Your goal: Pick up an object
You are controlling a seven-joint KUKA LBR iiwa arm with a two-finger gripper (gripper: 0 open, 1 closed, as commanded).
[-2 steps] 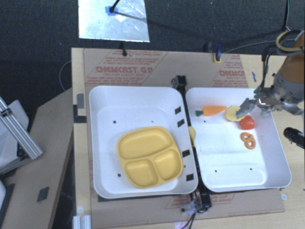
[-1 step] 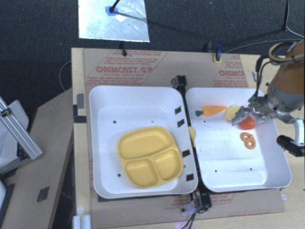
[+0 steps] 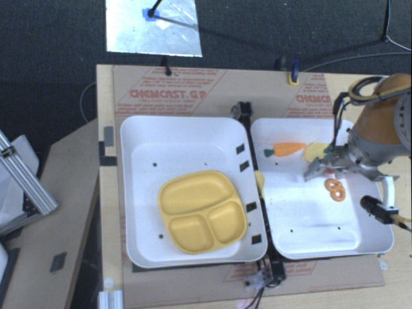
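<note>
Two white bins sat side by side on the bench — the left bin (image 3: 138, 172) held one yellow tray (image 3: 201, 210) with three compartments, and the right bin (image 3: 322, 230) held one carrot (image 3: 288, 149), one pale yellow piece (image 3: 315, 151) just beside it, and one orange pretzel (image 3: 335, 188). The arm (image 3: 383, 124) reached in from the right over the right bin, its gripper (image 3: 320, 168) low near the pretzel and the pale piece — nothing visibly between the fingers, and whether the jaws were spread or closed could not be told.
</note>
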